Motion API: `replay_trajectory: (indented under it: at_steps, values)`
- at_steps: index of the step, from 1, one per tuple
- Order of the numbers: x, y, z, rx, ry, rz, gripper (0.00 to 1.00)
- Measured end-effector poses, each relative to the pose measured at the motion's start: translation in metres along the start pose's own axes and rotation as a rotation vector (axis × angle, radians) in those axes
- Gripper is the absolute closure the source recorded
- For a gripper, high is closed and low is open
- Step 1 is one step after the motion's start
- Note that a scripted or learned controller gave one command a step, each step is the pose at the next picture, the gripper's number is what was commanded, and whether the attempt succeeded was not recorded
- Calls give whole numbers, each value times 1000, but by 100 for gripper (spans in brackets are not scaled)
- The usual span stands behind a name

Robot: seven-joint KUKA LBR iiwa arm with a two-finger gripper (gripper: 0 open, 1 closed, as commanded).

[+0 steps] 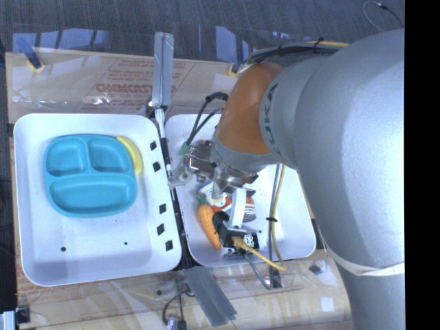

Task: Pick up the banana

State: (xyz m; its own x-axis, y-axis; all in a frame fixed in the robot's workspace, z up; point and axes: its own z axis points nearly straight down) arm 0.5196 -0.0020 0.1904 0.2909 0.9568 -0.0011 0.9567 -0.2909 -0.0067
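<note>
Closest to the camera in the right bin (294,192) there's a carrot (208,227) lying lengthwise near the left wall, with a small jumble of stuff beside it that's too cluttered to name: something red and white, and a bit of green.

The gripper (221,199) is down right over that pile, just above the carrot's far end. The wrist covers the tip, so I can't tell if the claw is spread or pinched together, or whether anything's in it.

The banana (133,154) isn't even in that bin. It's in the left bin (89,249), curled against the right edge of a blue divided plate (88,174), touching it. From the claw that's off to the view's left and a little further back, well apart, with both bin walls in between.

Further up, the arm's orange band (247,115) has some lettering on the grey right next to it, but I only get a couple of letters.

Behind the bins there's a clear sheet (82,81) with red print that looks like "CHEMCAST". The smaller lines are too tiny to read.
</note>
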Motion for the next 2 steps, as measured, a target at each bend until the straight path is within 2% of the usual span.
replay_trajectory:
  at_steps: [1,2]
  values:
    - [-49,87,-1,-3,1,20,0]
    - [-156,94,-20,-4,1,-1,0]
